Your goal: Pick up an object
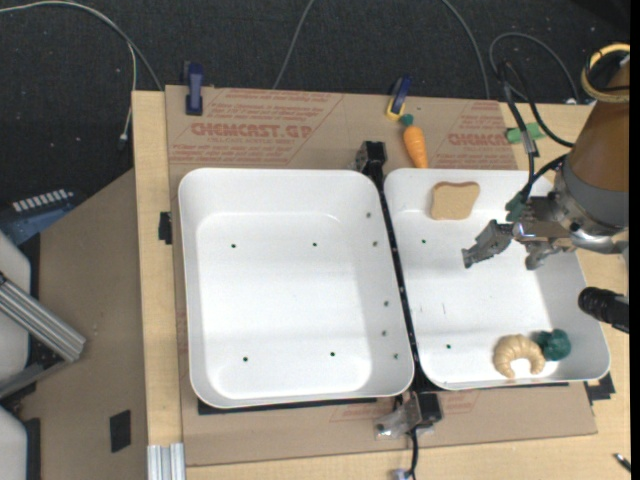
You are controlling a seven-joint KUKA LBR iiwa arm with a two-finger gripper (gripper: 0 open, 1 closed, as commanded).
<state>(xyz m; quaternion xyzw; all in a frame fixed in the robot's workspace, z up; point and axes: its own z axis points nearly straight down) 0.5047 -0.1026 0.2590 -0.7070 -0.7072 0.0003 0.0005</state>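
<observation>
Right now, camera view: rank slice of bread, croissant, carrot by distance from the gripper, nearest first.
1. Slice of bread, top of the right bin, just up-left of the gripper.
2. Croissant, bottom right corner of that bin, beside a green object.
3. Carrot, outside the bins on the cardboard beyond the top rim.

Orange band over grey wrist, dark metal gripper (pixel 510 248), black and green cables
</observation>
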